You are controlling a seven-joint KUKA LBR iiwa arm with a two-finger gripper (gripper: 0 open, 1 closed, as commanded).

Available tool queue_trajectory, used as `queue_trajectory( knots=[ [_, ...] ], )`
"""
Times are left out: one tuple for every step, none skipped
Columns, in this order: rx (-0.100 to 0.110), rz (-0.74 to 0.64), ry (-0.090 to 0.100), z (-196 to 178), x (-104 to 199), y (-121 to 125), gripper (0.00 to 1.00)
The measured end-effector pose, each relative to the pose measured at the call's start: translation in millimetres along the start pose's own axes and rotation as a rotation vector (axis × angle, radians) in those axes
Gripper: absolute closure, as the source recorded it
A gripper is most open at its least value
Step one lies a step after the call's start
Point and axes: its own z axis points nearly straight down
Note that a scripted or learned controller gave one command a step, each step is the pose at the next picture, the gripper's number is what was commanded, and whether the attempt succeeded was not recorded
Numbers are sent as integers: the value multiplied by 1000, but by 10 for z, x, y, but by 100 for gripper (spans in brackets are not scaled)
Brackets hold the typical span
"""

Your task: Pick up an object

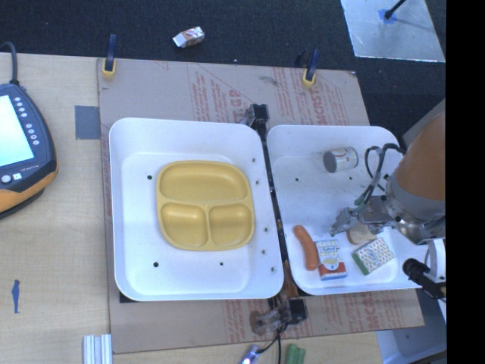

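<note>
Camera view looks down on two white bins side by side on a cardboard sheet. The left bin bears a yellow divided tray with three compartments, lying flat near its middle. The right bin holds the loose things: a small grey can on its side toward the far part, an orange carrot-like piece near the bin's left wall toward the near edge, a small carton just right of it, and a green-and-white packet further right, tilted. A pale, roundish piece lies between the carton and the packet, just under the arm's end.

The arm reaches in from the right, its gripper low over the right bin's near-right part, close to the pale piece. Whether the jaws stand apart or together cannot be told here, nor whether anything sits between them.

A pendant rests on the bench far to the left.
</note>
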Motion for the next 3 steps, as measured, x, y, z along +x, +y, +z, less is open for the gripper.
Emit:
queue_trajectory(
  knots=[
    [-2,8,2,339,-618,712,0],
    [0,5,2,343,-198,268,0],
    [-3,7,3,48,236,978,0]
  ],
)
